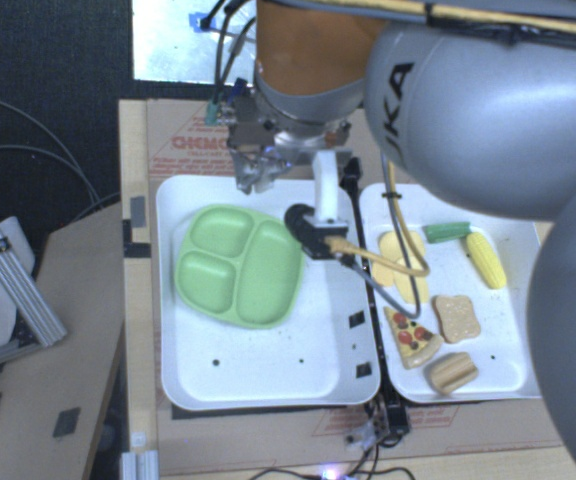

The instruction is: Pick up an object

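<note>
Green divided plate point(238, 265) lies flat in the left bin point(268, 378), long axis slanting toward lower right; the hand's point(258, 173) grip cannot be told.

A divided plate point(238, 265) is lying in the left bin point(268, 378); corn point(485, 258), toast point(457, 318) and pizza point(414, 335) are sitting in the right bin point(508, 368).

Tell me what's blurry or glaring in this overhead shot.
Camera view: the arm, close to the lens, looks soft and out of focus; the green plate and corn are sharper; a bright washed-out patch glares behind the bench at top left.
</note>
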Motion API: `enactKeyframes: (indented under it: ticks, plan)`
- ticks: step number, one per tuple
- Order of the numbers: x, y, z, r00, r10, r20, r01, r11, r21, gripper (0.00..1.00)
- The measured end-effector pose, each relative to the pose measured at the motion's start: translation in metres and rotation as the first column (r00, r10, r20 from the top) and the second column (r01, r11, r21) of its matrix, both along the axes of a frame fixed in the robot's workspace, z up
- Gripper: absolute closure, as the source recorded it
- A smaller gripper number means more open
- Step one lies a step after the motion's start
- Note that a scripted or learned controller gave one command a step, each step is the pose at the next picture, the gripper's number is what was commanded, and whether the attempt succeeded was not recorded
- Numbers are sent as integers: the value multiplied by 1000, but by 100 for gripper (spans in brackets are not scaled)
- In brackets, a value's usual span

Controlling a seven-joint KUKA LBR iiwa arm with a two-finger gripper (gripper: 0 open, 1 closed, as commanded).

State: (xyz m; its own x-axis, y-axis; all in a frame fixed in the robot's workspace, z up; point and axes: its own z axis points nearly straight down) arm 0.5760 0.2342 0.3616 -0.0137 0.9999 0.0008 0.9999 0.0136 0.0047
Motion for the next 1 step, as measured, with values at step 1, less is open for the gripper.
enactKeyframes:
  ticks: [1]
  plan:
    - [1,0,11,1000,5,2,-5,1000,0,100]
